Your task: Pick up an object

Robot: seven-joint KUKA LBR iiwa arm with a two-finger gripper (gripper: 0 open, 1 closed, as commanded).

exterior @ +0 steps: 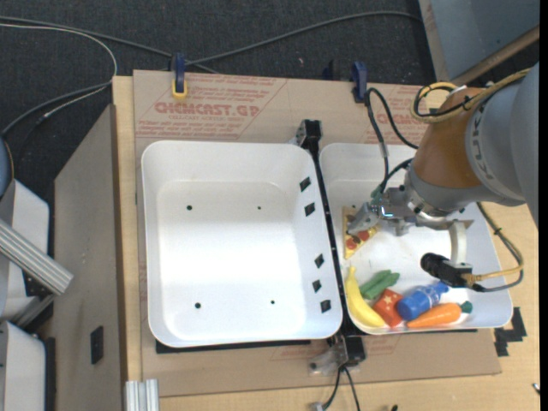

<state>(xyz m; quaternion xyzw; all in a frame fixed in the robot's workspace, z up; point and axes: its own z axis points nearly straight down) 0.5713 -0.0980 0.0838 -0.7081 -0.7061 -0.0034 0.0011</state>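
End effector (370,217) low in right bin (402,157), over small red/yellow toy (355,234) by the divider; can't tell its state. Banana (358,300), green pod (378,282), carrot (438,316) at near wall. Toys prob. light, hard, slick plastic; grip across narrow mid.

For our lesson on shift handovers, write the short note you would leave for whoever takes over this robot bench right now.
Gripper: low over the right bin, near its left wall, at a small red and yellow item; nothing visibly held between its fingers.
Objects: banana, green piece, red piece, blue bottle and carrot bunched along the right bin's front edge.
Left bin: bare floor showing.
Done: no object lifted yet.
Left: secure a grasp and raise one object.
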